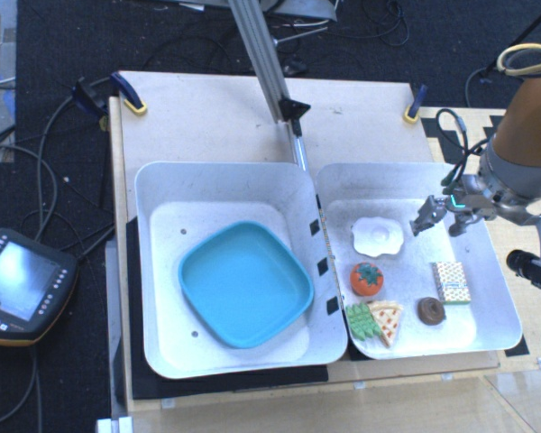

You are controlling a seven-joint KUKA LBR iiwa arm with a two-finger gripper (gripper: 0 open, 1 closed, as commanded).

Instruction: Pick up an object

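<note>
— What do you see closest to you?

— I see two white bins side by side on the bench [361, 106]. The left bin [162, 197] holds a blue tray [245, 283]. It lies flat and fills most of the floor.

— And the right bin [496, 323]?

— At the near edge I see a pizza slice [388, 321]. A green leafy toy [362, 321] touches its left side. Just to the right sits a brown donut [431, 310]. A bit farther back there is a red tomato [367, 279] with a green top. To its right, near the donut, lies a small box [452, 282] with a pattern on it. Farther back still is a white egg [377, 237], lying flat.

— Where is my gripper [444, 215]?

— It hangs over the far right part of the right bin, above the box and to the right of the egg. The arm [523, 142] comes in from the right. The fingers [426, 216] are spread apart. Nothing is between them.

— Anything farther back?

— A grey pole [261, 48] slants up from between the bins. Yellow clamps [133, 106] sit on the far corners of the bench. A tablet [18, 282] lies on the floor at left.
</note>
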